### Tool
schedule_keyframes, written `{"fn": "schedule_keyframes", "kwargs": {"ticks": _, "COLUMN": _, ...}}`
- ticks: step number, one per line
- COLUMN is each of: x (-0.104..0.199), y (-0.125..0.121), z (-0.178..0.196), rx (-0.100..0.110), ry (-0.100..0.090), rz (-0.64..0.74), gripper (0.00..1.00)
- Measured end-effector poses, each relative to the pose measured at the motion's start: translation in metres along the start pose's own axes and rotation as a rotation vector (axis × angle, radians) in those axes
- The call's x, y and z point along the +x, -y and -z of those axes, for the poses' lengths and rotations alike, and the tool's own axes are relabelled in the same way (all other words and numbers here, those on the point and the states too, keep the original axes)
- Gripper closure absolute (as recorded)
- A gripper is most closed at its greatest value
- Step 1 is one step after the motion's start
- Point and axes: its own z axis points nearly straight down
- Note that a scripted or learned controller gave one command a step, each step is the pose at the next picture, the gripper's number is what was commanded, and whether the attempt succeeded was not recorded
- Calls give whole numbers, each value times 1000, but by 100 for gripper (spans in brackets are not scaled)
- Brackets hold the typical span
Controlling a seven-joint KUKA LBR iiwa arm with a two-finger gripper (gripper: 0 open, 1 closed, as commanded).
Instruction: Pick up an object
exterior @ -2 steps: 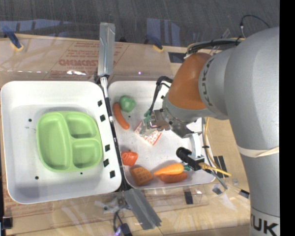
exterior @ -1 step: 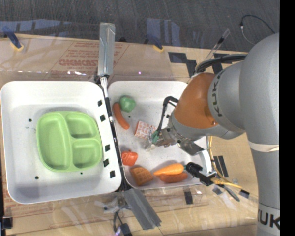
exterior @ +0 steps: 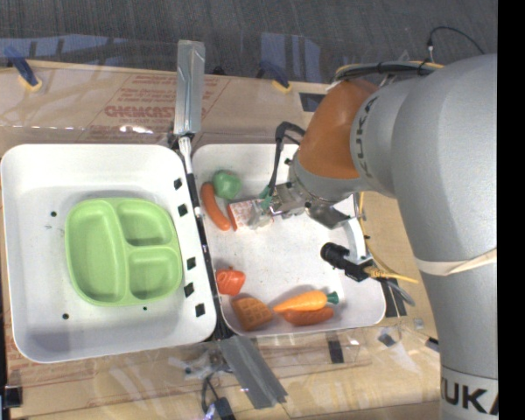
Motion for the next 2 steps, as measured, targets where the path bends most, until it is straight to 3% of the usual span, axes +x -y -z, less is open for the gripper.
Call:
{"fn": "schedule_keyframes", "kwargs": {"ticks": 1, "x": 59, "y": -24, "z": 84, "rx": -1, "ry": 0, "rz": -25, "gripper": 0}}
{"fn": "schedule_keyframes", "kwargs": {"ticks": 2, "x": -4, "y": -53, "z": 53, "rx": 0, "ry": 2, "rz": 239, "gripper": 0}}
